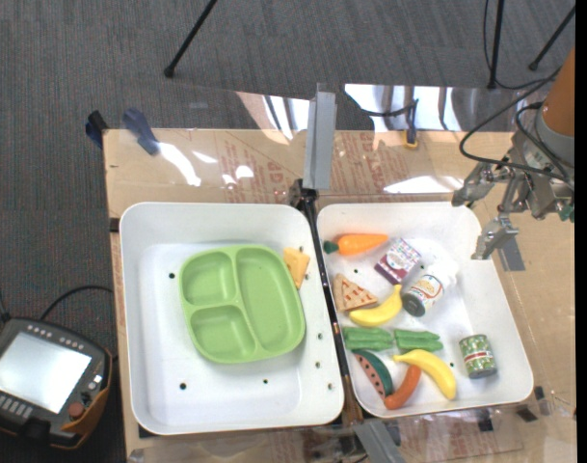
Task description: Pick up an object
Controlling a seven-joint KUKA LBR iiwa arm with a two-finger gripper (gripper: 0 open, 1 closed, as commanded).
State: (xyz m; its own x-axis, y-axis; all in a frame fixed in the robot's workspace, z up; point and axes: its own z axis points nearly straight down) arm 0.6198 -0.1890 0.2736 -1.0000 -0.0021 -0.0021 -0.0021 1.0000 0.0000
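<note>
Two shallow white bins sit side by side on the bench: the left bin (139, 355) and the right bin (510, 307).

The left bin holds two things: one green divided plate (242, 303) with three compartments, and one yellow wedge (296, 263) touching the plate's upper right edge.

The right bin holds ten things:
- two bananas, one (380, 310) mid-bin and one (430, 369) lower down
- two carrots, one (360, 243) at the top and one (405, 388) at the bottom
- two green pea pods (369, 338) and (417, 340), side by side
- one pizza slice (351, 292)
- one watermelon slice (374, 372)
- one purple packet (399, 258)
- one white jar (428, 287) lying on its side
- one green can (477, 355)
</note>
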